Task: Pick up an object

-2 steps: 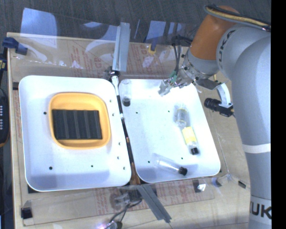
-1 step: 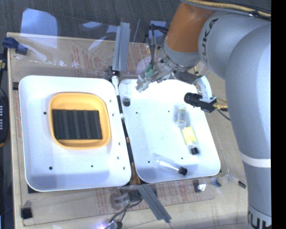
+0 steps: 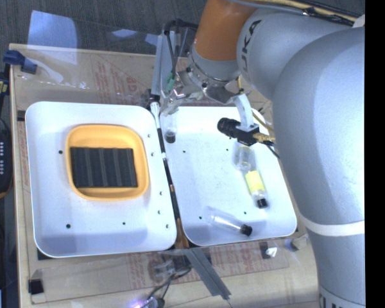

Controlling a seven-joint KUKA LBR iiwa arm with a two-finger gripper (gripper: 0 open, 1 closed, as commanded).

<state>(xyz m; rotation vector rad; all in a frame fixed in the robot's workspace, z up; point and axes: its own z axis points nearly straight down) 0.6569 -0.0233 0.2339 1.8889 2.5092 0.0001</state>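
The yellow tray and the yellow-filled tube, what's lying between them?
In the camera view, between the yellow tray and the yellow-filled tube lie the bins' adjoining rims and bare white bin floor.

White bins, one yellow dish, grey arm with an orange band

Left bin [image 3: 45, 230] holds a yellow dish [image 3: 106, 162] with a dark ribbed grey insert; right bin [image 3: 199, 191] holds a clear tube [image 3: 251, 175] with yellow filling and black cap, and another clear, black-capped tube [image 3: 228, 222]. Arm [image 3: 321, 108] grey, orange-banded.
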